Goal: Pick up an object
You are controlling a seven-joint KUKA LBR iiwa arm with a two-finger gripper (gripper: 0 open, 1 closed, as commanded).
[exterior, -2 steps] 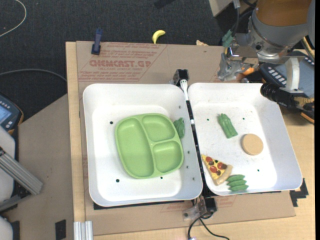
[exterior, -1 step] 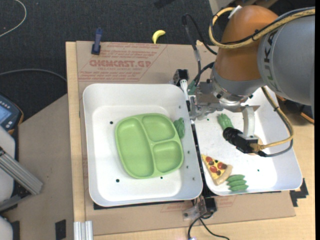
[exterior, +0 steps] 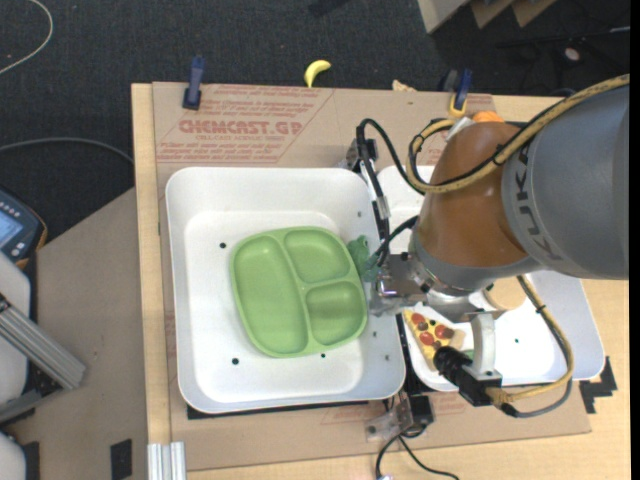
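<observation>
Mostly the grey arm (exterior: 560, 188) with its orange band (exterior: 470, 203) fills the right side, hiding much of the right bin (exterior: 560, 353) beneath it. Left of the gripper (exterior: 375, 283), the left bin (exterior: 190, 268) holds a green divided tray (exterior: 298, 290), its right edge touching the gripper. Whether the jaws are open or closed I cannot tell; just below-right of them, a small patterned object (exterior: 430, 335) is half hidden.

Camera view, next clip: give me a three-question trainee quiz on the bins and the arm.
1. True or false: the green divided plate lies in the left bin.
2. How many compartments does it have? A) two B) three C) five
3. Fill in: the end effector sits at the plate's ____ edge.

Key: 1 true; 2 B; 3 right.
</observation>
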